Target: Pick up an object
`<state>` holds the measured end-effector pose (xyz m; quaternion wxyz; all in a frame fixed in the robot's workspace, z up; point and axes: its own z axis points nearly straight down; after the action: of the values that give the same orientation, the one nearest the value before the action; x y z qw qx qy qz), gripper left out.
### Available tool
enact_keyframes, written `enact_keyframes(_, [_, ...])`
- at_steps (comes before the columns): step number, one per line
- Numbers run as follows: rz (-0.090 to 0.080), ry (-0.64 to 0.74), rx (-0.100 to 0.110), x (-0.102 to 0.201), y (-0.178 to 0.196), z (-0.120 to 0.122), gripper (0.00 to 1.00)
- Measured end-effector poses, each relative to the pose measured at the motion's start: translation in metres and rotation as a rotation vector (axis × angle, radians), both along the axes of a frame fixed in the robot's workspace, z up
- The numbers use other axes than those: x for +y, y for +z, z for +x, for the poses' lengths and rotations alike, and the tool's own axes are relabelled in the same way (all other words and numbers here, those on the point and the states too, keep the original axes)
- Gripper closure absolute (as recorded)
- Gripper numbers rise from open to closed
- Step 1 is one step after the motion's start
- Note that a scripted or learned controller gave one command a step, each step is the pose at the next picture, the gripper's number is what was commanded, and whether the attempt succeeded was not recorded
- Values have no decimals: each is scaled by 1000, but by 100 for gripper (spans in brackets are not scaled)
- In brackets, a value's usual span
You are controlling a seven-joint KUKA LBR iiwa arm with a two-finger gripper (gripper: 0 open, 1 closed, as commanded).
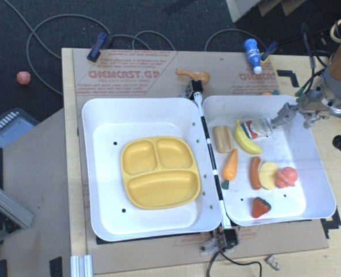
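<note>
Gripper (285, 115) above right bin (317, 172), just right of banana (246, 139) and small carton (257, 128); finger state cannot tell. Carrot (231, 164) left of banana.

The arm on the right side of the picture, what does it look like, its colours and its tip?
The arm is grey metal with rounded, ring-like joints and an orange band at the top. Its tip is a small grey metal pincer on a blocky mount. Dark cables hang beside it. I can read no markings.
</note>
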<state>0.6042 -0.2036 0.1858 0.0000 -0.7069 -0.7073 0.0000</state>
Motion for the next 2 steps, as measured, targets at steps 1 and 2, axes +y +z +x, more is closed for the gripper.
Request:
enact_keyframes(1, [1, 0, 1, 78, -99, -8, 0])
enact_keyframes(2, [0, 0, -2, 78, -88, -7, 100])
